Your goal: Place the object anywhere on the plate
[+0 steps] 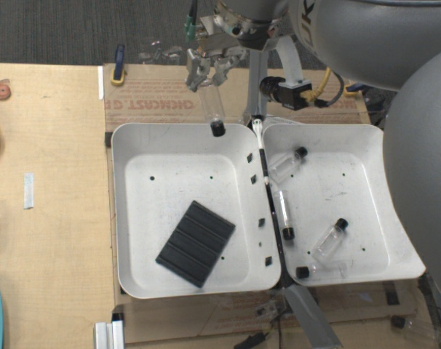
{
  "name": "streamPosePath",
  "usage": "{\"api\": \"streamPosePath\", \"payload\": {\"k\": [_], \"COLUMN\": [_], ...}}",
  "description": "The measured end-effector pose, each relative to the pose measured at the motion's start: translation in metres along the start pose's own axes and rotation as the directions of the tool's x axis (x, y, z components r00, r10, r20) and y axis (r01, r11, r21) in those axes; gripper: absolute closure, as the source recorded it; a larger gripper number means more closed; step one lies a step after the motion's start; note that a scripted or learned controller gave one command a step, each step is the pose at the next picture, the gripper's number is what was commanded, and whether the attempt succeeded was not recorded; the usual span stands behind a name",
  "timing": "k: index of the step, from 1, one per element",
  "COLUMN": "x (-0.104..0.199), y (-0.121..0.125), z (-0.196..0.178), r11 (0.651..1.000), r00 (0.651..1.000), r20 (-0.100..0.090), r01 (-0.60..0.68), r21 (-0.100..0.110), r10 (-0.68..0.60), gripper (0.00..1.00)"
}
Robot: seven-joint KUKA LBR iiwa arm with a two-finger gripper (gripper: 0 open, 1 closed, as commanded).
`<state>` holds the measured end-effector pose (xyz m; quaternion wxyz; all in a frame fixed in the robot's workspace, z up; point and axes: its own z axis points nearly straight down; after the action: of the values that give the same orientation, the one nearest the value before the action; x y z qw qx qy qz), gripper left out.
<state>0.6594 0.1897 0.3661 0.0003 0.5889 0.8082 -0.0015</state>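
My gripper (208,78) hangs above the far rim of the left bin (133,195). It is shut on a clear vial (214,109), which hangs upright from the fingers with its black cap (218,129) pointing down, just over the bin's back wall. The plate (196,242) is a black ribbed rectangle lying flat and turned at an angle in the near half of the left bin, well in front of the gripper.
The right bin (380,195) holds several more clear vials with black caps, such as a vial (289,163) near the back and a vial (329,239) near the front. One vial (284,213) lies along the divider between the bins.
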Motion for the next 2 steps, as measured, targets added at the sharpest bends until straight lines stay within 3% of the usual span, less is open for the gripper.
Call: {"api": "streamPosePath", "payload": {"k": [1,2], "x": [-0.033,-0.041], "y": [-0.020,-0.013], "z": [0.071,-0.033], "r11": [0.978,0.742], "r00": [0.978,0.742], "r20": [-0.001,0.002], "r01": [0.209,0.670], "r21": [0.001,-0.004], "r10": [-0.209,-0.670], "gripper": [1.00,1.00]}}
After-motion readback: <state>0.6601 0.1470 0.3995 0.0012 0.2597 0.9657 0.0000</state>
